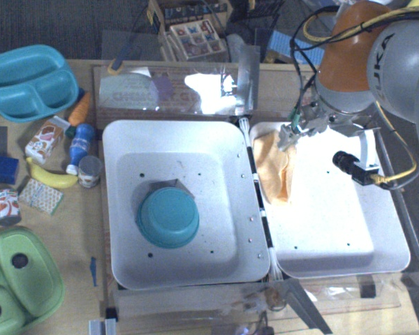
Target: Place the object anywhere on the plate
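A round teal plate (pixel 169 217) sits in the left white bin (pixel 126 145), slightly front of centre. A floppy tan-orange object (pixel 276 167) lies against the left wall of the right white bin (pixel 349 250). My gripper (pixel 289 135) hangs over that object's far end, at or just above its top edge. The grey arm with its orange band reaches in from the upper right. I cannot make out whether the object is between the fingers.
A black fitting (pixel 350 165) on the arm hangs over the right bin. On the bench left of the bins lie a blue divided tray (pixel 29 82), a banana (pixel 50 174), a blue bottle (pixel 78 147), small cans and green dishes (pixel 17 278).
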{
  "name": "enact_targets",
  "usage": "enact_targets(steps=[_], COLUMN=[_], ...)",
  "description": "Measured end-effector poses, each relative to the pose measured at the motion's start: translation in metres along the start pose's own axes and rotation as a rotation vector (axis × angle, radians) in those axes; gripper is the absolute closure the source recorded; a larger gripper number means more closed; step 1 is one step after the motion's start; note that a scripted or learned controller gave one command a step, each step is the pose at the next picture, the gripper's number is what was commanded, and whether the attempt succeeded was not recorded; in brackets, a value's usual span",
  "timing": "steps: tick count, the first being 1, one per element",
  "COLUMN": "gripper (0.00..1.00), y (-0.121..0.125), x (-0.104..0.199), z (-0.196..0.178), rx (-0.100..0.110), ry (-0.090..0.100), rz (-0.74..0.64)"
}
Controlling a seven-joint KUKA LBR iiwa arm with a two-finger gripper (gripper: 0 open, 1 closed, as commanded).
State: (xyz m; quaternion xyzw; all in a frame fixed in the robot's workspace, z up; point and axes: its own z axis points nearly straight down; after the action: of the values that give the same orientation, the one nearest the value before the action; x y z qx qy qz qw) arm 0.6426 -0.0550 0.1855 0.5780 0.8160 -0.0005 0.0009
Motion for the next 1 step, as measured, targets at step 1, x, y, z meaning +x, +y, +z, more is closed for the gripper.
enact_targets(steps=[1], gripper=[1.00], y=[0.0012], x=[0.0887], z=[-0.0125], rx=[0.001], ry=[0.002], rz=[-0.126])
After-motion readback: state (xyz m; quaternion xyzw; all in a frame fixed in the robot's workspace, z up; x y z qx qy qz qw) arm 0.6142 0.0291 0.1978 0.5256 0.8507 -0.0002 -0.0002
